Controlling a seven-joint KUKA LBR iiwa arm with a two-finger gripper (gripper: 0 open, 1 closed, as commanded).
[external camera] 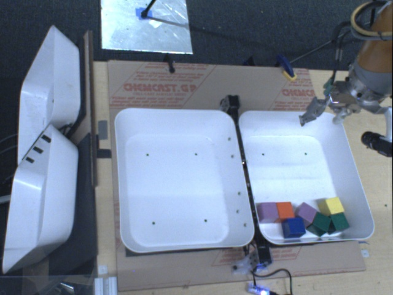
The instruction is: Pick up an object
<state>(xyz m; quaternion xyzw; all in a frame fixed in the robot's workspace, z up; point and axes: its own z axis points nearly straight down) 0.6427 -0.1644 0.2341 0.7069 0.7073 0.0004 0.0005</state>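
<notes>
At the right bin's [344,158] far right rim hangs the end effector [323,111], fingers spread and holding nothing. Its targets, a cluster of coloured blocks [302,217], lie well apart from it along that bin's near wall, so the reach must come nearward.

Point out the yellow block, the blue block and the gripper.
yellow block [334,205]: camera view, top face.
blue block [294,227]: camera view, top face.
gripper [323,111]: camera view, midway between fingertips.
</notes>
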